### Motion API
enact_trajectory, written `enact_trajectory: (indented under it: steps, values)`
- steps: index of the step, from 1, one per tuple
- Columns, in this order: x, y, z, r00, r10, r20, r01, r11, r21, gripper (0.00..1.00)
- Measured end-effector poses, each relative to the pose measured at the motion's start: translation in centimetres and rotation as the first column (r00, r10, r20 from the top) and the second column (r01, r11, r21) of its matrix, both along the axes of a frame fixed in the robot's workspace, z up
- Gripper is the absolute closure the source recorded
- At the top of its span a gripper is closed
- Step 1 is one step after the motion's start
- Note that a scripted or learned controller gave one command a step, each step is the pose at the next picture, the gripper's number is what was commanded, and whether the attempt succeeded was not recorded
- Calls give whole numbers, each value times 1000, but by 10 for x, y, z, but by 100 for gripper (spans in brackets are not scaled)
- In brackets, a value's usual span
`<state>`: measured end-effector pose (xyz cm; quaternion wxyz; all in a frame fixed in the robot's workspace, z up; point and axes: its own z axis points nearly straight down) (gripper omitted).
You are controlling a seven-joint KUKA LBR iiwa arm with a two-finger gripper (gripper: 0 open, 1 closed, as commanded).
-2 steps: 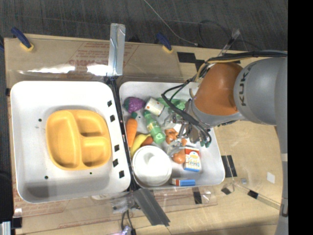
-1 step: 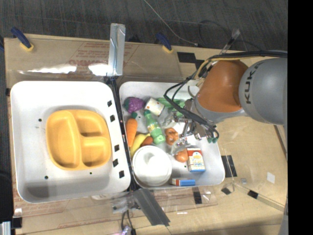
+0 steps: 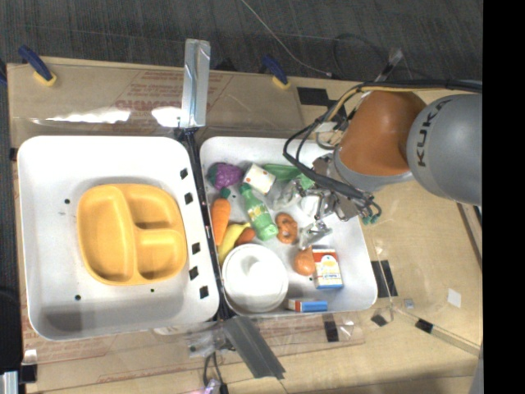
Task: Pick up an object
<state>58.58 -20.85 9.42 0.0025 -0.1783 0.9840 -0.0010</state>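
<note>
Reaching in from the right, the grey arm [image 3: 443,146] w/ orange band hangs over the right bin [image 3: 361,261]; its gripper [image 3: 316,220] sits low among the clutter, approx. over the bin's centre-right. Jaw state: cannot tell, since cables and wrist hardware hide the tips.

Task thing: none is fixed, any item will do. Nearest candidates, by judgement: the brown-orange ring-shaped piece [image 3: 286,228], just left of the gripper, and the small orange fruit [image 3: 305,262], just below it toward the near rim. Neither is seen between the jaws.

Key relation: both candidates lie beside the gripper, not under it, so a short sideways shift seems needed before any closing. Both are roundish, w/ no strong long axis.

Surroundings: red-and-white carton [image 3: 328,269] touching the fruit on its right; green bottle [image 3: 259,213], long axis running diagonally from upper left to lower right, just left of the ring piece; white bowl [image 3: 255,276] at the near-left; carrot [image 3: 221,220] and yellow piece [image 3: 231,238] along the left wall; purple item [image 3: 225,175] and white block [image 3: 257,178] toward the far wall; small tube [image 3: 308,306] at the near rim.

Obstruction risk: tight packing; carton and bottle could block a jaw. Left bin [image 3: 41,220] holds a yellow divided tray [image 3: 131,232], well apart.
</note>
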Motion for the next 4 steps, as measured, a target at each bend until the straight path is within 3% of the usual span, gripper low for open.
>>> enact_trajectory:
  steps: [1,2,3,4]
  values:
    - [-63,23,9,972,-236,-6,236,972,2,0]
    - [-45,33,-2,998,-56,-2,56,998,1,0]
    - [24,9,39,979,-206,1,206,979,1,0]
    - [-14,32,-3,971,-237,-7,237,971,2,0]
